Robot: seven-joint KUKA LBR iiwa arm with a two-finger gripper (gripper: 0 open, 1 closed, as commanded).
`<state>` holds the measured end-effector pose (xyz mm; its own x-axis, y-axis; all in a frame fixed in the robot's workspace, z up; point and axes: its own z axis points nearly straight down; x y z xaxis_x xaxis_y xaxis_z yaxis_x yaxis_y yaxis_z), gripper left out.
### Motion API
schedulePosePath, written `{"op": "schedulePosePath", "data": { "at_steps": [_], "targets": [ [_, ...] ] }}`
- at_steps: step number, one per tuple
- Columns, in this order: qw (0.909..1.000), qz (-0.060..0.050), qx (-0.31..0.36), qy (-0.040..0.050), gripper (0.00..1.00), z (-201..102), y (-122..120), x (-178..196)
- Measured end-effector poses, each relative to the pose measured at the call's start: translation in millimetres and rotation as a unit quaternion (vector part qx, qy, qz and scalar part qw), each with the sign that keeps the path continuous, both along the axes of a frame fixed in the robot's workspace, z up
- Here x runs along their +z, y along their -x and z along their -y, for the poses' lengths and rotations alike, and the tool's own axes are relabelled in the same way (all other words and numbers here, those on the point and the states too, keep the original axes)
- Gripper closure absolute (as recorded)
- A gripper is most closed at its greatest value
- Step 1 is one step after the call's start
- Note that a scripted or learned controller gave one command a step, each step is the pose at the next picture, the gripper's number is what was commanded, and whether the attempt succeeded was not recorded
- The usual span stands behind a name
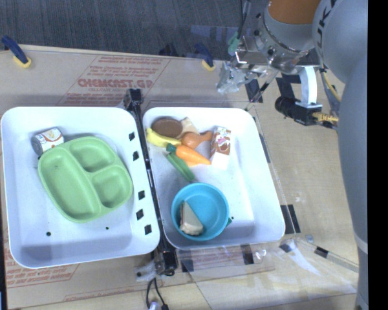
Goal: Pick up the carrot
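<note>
The carrot [189, 154] lies in the right bin [262, 192], in its far half, orange body pointing right and its green top [180, 166] trailing toward the blue bowl [201, 210]. It sits in a tight cluster: a banana [156, 139] and a brown round piece [167, 128] touch or nearly touch its left end, a pale orange item [195, 137] lies just behind it, and a small carton [221, 146] stands just beside its right tip. The bowl, holding a pale wedge [191, 221], is near the carrot's leafy end. The right side of that bin, along its right wall, is bare white floor. The left bin [13, 192] holds a green divided plate [84, 177] and a small box [48, 139] near its far-left corner. The gripper [236, 76] hangs above the cardboard beyond the right bin's far rim, well apart from the carrot, nothing seen in it; whether it is released or clenched cannot be told
</note>
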<state>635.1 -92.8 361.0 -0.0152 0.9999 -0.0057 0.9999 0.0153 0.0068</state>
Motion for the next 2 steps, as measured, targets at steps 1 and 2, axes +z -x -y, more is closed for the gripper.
{"op": "schedulePosePath", "data": {
  "at_steps": [1, 2],
  "targets": [
    [0.9998, -0.013, 0.013, -0.003, 1.0, -33.5, 28.4, -142.2],
    [0.9999, -0.008, 0.013, -0.0023, 0.0, -32.8, 26.3, -137.4]
  ]
}}
